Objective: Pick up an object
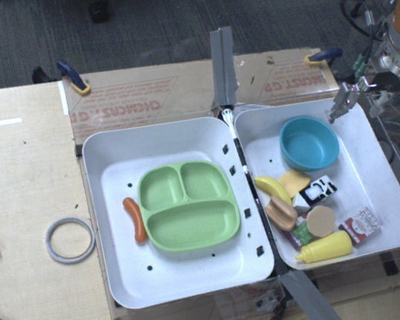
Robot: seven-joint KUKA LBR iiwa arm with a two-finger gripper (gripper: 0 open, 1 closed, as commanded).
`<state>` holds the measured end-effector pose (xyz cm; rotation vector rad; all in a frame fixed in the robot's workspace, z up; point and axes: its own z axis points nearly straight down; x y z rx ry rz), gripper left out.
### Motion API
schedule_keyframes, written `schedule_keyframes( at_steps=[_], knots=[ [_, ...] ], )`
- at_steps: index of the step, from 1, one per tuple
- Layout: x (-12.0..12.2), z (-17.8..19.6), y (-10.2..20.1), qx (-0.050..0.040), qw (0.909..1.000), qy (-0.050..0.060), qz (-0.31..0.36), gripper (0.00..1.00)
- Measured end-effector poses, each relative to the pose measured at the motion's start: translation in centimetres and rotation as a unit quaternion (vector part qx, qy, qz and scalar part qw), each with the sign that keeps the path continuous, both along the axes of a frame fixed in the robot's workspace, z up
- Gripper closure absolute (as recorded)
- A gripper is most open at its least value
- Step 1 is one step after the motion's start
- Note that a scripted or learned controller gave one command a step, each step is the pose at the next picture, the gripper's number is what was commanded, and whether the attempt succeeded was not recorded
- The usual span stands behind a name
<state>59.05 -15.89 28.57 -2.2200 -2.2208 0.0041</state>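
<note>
The objects to be picked are lying in the right white plastic bin (pixel 381 164): a round blue bowl (pixel 309 143) is sitting toward its far side, and nearer the front a cluster is crowding together — a yellow toy banana (pixel 271 188), a pale yellow wedge (pixel 294 182), a black-and-white patterned piece (pixel 318 191), a tan toy hot dog bun (pixel 281 213), a small green item (pixel 301 234), a tan round disc (pixel 320 221), a yellow squeeze bottle (pixel 325 248) lying on its side, and a red-and-white packet (pixel 361 225).

The gripper (pixel 344 101) is hanging over the far right corner of that bin, above the rim and apart from all the objects, with nothing between its fingers; whether they are apart or together cannot be told. The arm is reaching in from the right edge.

The left white plastic bin (pixel 113 229) is holding a light green three-compartment plate (pixel 188 205), with an orange toy sausage (pixel 135 219) lying just beside the plate's left side.

On the wooden surface (pixel 23 183), a grey ring (pixel 70 238) is lying well left of the bins.
</note>
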Motion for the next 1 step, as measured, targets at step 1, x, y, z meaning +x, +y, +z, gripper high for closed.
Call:
schedule_keyframes(
  at_steps=[1],
  knots=[
    [-3.63, -11.80, 5.93, 0.0006, 0.9950, 0.000, 0.100, 0.00]
  ],
)
